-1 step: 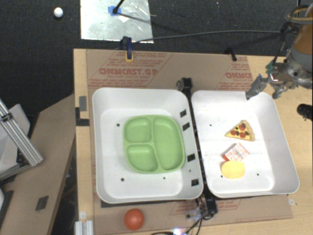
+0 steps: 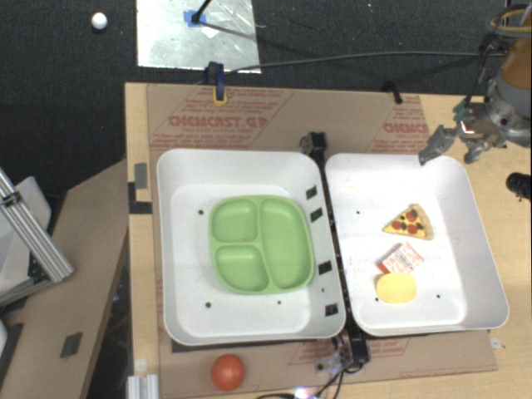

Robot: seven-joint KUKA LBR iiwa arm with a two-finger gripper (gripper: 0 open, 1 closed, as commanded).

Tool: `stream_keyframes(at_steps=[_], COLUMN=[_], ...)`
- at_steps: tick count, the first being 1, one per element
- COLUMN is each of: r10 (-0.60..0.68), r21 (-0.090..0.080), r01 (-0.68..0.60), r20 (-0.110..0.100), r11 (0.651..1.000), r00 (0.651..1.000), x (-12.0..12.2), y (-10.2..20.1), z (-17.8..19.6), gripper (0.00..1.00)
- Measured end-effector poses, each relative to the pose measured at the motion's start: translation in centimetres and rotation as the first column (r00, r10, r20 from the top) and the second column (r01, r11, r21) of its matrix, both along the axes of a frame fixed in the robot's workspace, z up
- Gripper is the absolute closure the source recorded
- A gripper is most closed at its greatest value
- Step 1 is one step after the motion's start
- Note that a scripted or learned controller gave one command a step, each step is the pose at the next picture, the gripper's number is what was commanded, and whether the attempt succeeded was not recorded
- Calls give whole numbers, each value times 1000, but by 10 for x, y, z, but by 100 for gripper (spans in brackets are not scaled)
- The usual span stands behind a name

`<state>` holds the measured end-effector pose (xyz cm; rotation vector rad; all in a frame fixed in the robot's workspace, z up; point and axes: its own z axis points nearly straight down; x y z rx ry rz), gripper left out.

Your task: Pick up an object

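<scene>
From the overhead camera, the gripper [image 2: 455, 145] hangs with its jaws spread and nothing between them above the right bin's [image 2: 478, 214] far corner. Inside that bin lie a pizza slice toy [image 2: 410, 222], a red-and-white packet [image 2: 401, 259] and a yellow disc [image 2: 396, 288].

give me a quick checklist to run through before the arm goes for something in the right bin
1. Targets present: ok. A pizza-slice toy, a red-and-white packet and a round yellow piece lie in the right white bin.
2. Gripper free: ok. The two-finger gripper has nothing between its fingers.
3. Gripper over a target: not ok. It hangs at the bin's far right corner, apart from all three.
4. Targets separated: not ok for packet and yellow piece, which touch; the pizza slice lies alone.
5. Left bin: ok, its green divided tray is away from the path.
</scene>
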<state>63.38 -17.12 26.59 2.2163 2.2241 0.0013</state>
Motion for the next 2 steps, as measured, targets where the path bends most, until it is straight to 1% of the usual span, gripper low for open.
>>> stream_keyframes(at_steps=[1, 2], r10=[-1, -2], r21=[1, 1], r01=[1, 2], r20=[-3, -4], r11=[1000, 1000], r00=[1000, 1000], x=[-8, -16], y=[6, 8], z=[-55, -100], gripper=[0, 0])
